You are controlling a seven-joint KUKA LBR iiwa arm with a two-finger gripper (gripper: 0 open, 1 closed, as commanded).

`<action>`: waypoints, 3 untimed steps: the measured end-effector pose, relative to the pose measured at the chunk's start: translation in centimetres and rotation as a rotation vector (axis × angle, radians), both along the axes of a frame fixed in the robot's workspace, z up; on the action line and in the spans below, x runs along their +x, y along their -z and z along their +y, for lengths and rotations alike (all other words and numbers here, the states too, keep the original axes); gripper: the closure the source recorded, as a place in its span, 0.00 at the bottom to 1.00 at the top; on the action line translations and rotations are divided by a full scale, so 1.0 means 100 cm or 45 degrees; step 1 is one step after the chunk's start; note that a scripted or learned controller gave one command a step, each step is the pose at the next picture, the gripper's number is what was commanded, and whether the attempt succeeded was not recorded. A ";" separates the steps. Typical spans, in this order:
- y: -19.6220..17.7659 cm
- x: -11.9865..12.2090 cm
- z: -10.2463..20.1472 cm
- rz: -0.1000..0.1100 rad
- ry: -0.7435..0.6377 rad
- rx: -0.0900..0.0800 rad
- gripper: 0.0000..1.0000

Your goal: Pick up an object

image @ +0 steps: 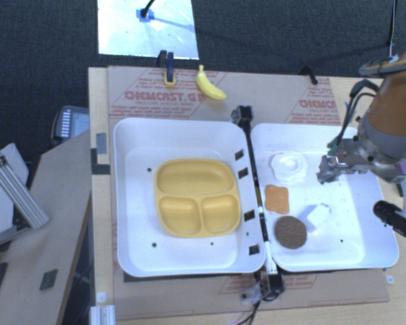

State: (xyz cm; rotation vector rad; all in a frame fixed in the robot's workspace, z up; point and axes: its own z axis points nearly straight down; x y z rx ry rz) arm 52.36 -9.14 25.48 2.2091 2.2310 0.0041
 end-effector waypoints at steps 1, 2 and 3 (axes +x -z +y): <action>0.013 0.015 0.053 0.002 0.000 0.002 1.00; 0.028 0.023 0.107 0.004 0.000 0.002 1.00; 0.020 0.026 0.167 0.001 -0.002 0.003 1.00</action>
